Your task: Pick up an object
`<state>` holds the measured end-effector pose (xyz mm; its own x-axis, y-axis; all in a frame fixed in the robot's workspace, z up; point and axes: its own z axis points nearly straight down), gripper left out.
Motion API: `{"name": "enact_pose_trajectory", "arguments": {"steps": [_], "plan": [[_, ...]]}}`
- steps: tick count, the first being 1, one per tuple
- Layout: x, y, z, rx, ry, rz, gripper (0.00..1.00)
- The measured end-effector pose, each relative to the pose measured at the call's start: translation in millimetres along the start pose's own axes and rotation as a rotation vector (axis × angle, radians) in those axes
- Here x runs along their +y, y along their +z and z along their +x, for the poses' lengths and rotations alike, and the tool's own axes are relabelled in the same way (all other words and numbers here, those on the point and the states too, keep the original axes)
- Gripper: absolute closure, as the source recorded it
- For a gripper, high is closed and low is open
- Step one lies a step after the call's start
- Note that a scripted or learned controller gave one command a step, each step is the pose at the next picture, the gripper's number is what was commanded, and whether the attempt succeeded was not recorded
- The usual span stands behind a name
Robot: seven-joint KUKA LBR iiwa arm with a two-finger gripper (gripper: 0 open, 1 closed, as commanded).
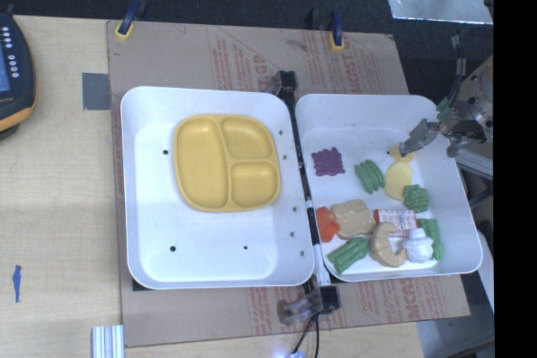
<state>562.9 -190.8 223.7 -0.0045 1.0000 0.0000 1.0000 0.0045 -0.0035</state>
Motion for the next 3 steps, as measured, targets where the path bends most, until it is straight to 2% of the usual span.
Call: {"name": "enact_pose_trajectory", "arguments": {"steps": [1, 2, 3], "plan": [[72.5, 86.3, 34.7, 0.000, -0.006, 0.000, 0.00], [-10.1, 136.0, 71.4, 0.005, 0.001, 0.013, 0.00], [53.0, 129.3, 45.7, -0.002, -0.002, -0.006, 0.00]]}}
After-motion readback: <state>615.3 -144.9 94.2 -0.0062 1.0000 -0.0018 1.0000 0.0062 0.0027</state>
